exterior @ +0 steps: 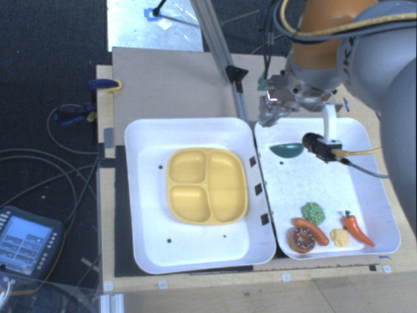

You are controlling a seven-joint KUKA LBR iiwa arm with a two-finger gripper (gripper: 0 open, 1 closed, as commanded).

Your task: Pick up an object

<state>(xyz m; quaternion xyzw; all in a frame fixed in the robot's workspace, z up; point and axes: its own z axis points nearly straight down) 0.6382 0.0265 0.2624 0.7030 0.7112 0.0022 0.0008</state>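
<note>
One arm [365, 38] hangs over the right bin's [371, 194] far edge; whether its pincer [270, 113] is parted, I cannot tell.

You see a tan surface [169, 83] standing on dark carpeted floor [45, 51]. Beyond the surface's far edge, a pale shiny panel [140, 15] lies on the floor, with a bit of blue tape [156, 13] on it. Off the left edge, black cables [52, 168] loop across the carpet, and a handheld pendant [23, 240] with a lit blue screen sits near the front-left corner.
</note>
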